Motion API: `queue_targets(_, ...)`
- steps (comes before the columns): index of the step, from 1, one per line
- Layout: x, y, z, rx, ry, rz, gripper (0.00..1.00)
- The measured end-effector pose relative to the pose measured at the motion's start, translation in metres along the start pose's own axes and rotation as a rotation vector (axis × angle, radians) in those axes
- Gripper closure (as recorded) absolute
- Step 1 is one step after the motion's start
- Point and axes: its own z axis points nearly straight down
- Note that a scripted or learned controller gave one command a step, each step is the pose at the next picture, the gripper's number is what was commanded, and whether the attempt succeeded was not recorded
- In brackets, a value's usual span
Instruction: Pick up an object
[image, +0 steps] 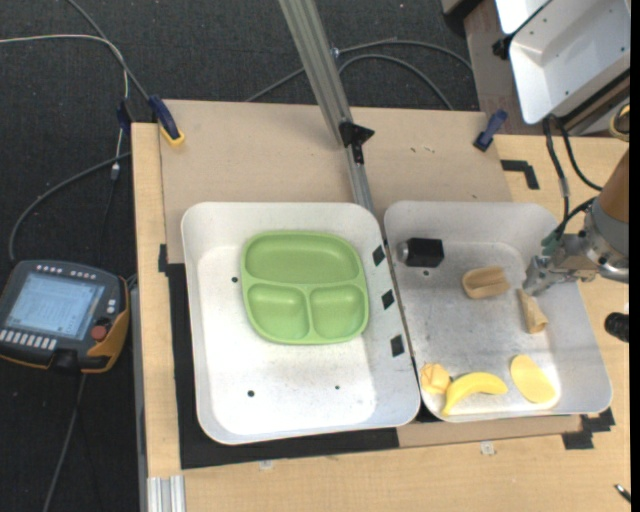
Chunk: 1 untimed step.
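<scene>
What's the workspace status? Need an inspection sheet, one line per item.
Surface: wooden bench bearing left bin and right bin.
Job's things: right bin holds black block, tan piece, tan wedge, banana, yellow slice, yellow chunk.
Clutter: green divided plate in left bin.
Grippers: gripper over right bin's right side, nothing seen held.
Cables: black leads on floor.
Surroundings: teach pendant left of bench.

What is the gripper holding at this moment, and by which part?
Nothing is visibly held. The gripper hangs over the right bin, just above a small tan block, and no object shows between its fingers.
</scene>
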Motion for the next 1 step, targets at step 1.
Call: queue_targets(1, 0.0065, 0.0022, -0.0628, -0.002, 0.000, -0.002, 1.00)
